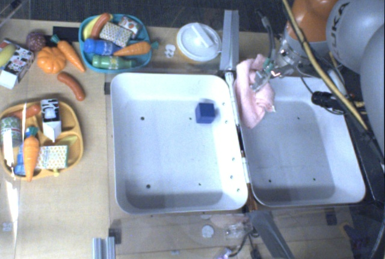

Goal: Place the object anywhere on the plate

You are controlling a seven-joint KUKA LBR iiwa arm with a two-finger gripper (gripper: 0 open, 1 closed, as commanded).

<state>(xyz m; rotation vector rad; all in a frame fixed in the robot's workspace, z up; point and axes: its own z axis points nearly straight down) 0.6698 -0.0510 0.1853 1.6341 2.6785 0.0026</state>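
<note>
A pink cloth (252, 98) hangs crumpled over the divide between the two bins, mostly above the right bin's (313, 185) far left corner. My gripper (264, 76) is at the cloth's top right, its fingers shut on a fold of the fabric, and the cloth droops below it. A small blue cube (206, 112) lies in the left bin (162, 185), near its far right side. A yellow plate (77, 131) sits on the bench at the far left, with several toy foods on it.
A blue bowl (146, 59) of toy food stands behind the left bin. A white round lidded dish (198, 41) is beside it. Loose toy vegetables, including an orange pumpkin (50, 60), lie on the bench at the far left. The arm's cables cross the right bin's far side.
</note>
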